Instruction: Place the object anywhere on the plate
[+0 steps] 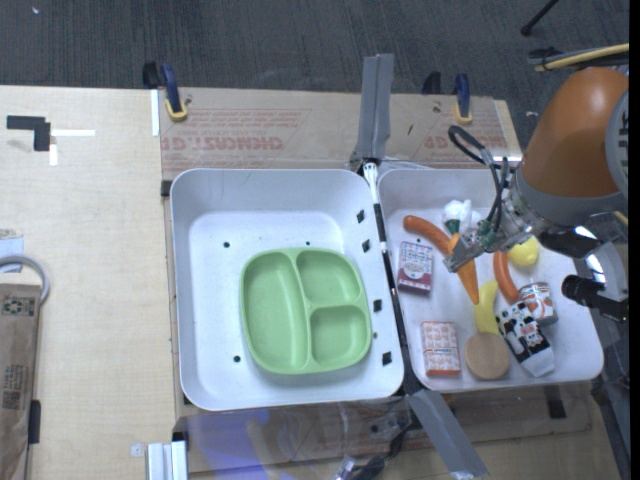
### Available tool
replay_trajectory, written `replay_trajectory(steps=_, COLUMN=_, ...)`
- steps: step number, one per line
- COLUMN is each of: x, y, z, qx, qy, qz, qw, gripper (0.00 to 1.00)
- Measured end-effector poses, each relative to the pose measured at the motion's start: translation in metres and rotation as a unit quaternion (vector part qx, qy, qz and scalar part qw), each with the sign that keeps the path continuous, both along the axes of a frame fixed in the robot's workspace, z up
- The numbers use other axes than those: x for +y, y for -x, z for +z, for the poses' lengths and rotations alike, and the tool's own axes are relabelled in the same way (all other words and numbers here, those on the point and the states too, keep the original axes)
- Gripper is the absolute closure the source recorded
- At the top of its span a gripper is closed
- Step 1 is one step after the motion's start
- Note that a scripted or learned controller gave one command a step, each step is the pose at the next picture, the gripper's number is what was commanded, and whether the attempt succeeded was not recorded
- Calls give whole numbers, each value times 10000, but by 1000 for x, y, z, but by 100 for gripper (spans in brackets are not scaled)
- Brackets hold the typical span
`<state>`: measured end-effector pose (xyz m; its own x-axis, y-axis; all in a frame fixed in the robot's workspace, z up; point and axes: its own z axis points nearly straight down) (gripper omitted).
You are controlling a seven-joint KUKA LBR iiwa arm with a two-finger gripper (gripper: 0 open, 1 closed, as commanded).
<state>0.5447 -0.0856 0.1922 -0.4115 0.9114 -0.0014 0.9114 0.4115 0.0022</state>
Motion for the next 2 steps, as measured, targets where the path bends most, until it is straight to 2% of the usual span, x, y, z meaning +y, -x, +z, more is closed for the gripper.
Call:
replay_trajectory(steps=1, x=77, y=8, z=-1, qx=20, qy=1, qz=873, qw=9962, gripper=100)
replay_trajectory(steps=2, x=104, y=67, z=52, qx=20, qy=5, qz=229, qw=9997, gripper=100)
